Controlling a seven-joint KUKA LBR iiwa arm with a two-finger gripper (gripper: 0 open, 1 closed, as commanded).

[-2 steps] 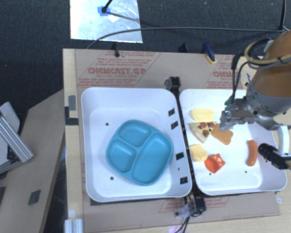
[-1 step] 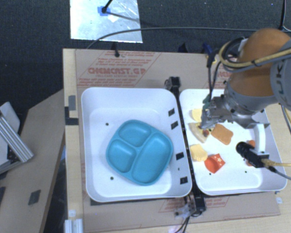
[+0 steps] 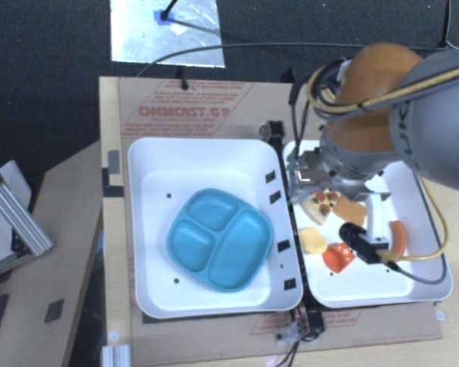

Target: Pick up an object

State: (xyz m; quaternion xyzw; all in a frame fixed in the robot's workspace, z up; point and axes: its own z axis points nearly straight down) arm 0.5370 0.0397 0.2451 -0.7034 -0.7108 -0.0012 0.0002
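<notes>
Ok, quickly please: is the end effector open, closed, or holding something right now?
End effector: it cannot be told whether open or closed; it is above the shallow white right-hand bin.

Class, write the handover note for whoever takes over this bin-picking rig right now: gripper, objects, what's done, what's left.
Gripper: over the right bin, just above the toy pizza slice; open or shut cannot be told.
Objects: pizza slice, yellow piece, red piece and orange sausage lie in the right bin; blue divided plate lies in the left bin.
Done: nothing visibly lifted.
Left: grasp and lift one object.
</notes>
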